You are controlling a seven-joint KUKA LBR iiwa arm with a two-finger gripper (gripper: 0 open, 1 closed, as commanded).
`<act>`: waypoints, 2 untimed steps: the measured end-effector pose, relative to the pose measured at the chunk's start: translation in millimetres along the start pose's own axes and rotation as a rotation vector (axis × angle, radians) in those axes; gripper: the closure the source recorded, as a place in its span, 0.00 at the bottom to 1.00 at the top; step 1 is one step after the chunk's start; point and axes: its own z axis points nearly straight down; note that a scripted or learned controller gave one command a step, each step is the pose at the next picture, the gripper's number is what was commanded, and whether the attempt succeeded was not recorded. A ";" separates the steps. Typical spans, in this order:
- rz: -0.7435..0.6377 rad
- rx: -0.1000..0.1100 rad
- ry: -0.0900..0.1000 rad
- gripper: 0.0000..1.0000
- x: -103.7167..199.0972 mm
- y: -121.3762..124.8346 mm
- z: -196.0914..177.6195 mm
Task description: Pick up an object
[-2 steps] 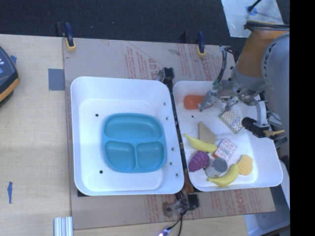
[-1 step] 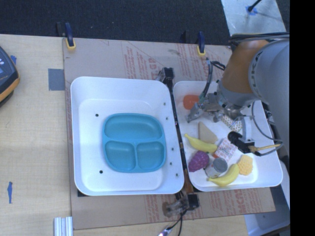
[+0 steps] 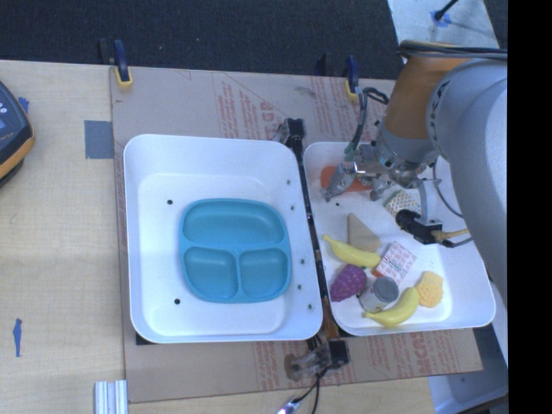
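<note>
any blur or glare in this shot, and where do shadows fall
Camera view: lighting is even, with no strong glare on the white bins; the blue tray looks crisp; the arm is soft and out of focus at the right; it shades the far corner of the right bin.

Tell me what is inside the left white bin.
The left bin holds one blue divided tray, lying flat near its middle, compartments showing nothing in them. Whatever lies under the tray is covered.
</note>
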 end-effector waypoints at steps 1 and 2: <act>0.005 -0.035 -0.008 0.00 5.5 4.5 -44.2; 0.004 -0.045 -0.012 0.00 0.6 -28.9 -20.8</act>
